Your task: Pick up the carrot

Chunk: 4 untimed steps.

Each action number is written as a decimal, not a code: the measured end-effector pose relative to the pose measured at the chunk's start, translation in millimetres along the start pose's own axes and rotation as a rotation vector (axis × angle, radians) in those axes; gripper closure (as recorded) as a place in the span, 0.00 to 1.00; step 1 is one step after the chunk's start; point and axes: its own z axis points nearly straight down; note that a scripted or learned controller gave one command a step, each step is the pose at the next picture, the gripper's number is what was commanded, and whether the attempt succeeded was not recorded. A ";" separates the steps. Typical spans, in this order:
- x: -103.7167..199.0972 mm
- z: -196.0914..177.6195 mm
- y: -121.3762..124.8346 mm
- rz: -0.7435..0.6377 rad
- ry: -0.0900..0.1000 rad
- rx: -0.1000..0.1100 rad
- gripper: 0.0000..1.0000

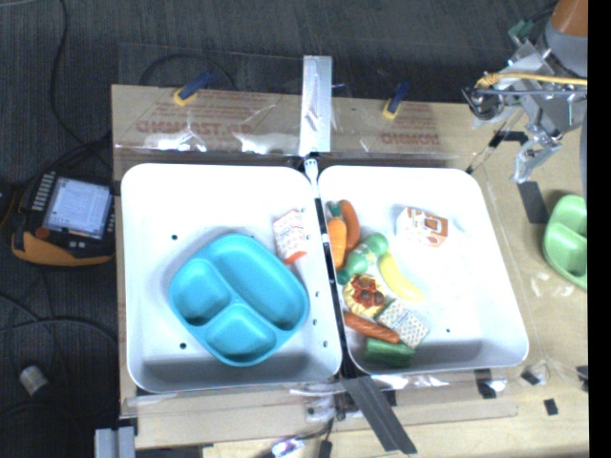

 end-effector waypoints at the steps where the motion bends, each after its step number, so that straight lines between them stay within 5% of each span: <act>1: -29.6 107.5 -11.7 0.057 0.000 0.003 0.00; 2: -54.0 100.0 -34.0 0.010 0.001 0.002 0.00; 3: -59.9 199.0 -55.0 0.129 0.000 0.005 0.00; 4: -50.7 214.8 -11.4 0.128 0.005 0.004 0.00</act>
